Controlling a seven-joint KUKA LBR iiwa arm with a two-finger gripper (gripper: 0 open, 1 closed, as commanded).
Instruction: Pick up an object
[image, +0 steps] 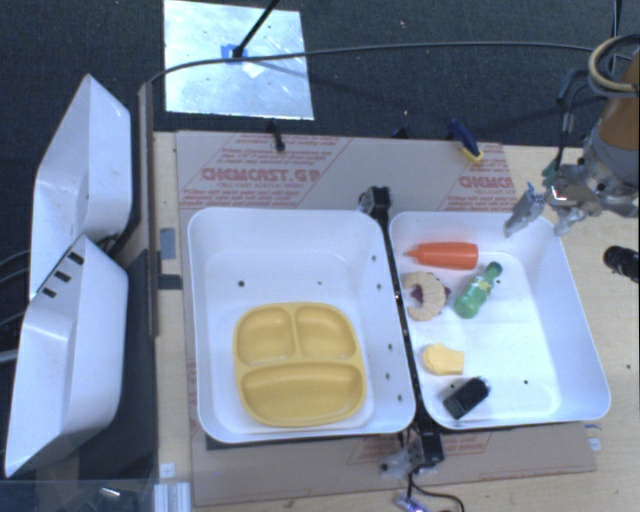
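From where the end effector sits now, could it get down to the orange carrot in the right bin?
Probably yes. The end effector hovers at the right bin's far right corner, fingers apart and holding nothing. The orange carrot lies uncovered near the far wall, with open floor on its right and the green bottle just beside it.

Two white bins (300, 235) sit side by side on a wooden worktop (340, 165) at centre frame. White housings (75, 270) stand at left, a silver plate (237, 58) at upper left.
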